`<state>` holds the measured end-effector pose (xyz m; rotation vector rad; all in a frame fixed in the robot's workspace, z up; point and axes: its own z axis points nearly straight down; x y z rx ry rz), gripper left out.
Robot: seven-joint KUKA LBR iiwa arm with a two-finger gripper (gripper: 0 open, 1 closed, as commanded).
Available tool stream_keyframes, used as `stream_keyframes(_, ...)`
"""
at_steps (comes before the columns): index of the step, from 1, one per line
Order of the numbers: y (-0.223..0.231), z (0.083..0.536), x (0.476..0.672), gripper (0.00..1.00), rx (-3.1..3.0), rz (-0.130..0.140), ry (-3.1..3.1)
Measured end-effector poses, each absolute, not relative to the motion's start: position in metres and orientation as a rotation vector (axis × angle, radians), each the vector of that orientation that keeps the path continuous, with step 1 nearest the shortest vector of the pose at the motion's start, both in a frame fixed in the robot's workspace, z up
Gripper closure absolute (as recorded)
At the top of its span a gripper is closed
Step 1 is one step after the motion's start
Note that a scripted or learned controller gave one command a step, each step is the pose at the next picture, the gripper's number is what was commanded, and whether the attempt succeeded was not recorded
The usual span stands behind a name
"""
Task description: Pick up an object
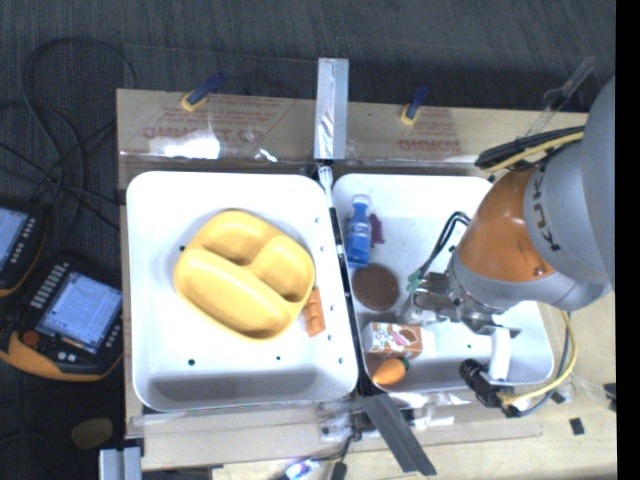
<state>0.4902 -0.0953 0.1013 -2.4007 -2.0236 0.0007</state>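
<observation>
One fixed cam overhead, looking down at a slight slant. Mid-range: both white bins fit w/ room to spare, left bin centre-left of frame, right bin centre-right. Dark carpet fills top of frame, bench edge runs along bottom. Arm enters from right side, blocking part of right bin. Handheld pendant sits far left.

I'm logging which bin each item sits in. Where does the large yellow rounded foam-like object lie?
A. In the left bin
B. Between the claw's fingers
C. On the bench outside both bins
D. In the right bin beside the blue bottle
A: the large yellow rounded foam-like object rests on the floor of the left white bin, across the divider from the small blue bottle in the right white bin.
</observation>
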Motion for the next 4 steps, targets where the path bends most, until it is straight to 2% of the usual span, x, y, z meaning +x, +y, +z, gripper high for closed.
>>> stream_keyframes(1,-0.084,0.257,0.54,1.0,-2.235,0.005,-2.209)
stream_keyframes(2,-0.164,0.224,0.541,1.0,-2.245,0.007,-2.197)
stream_keyframes(3,-0.143,0.198,0.541,1.0,-2.491,0.005,-1.912)
stream_keyframes(4,0.011,0.182,0.568,1.0,-2.604,0.008,-1.754)
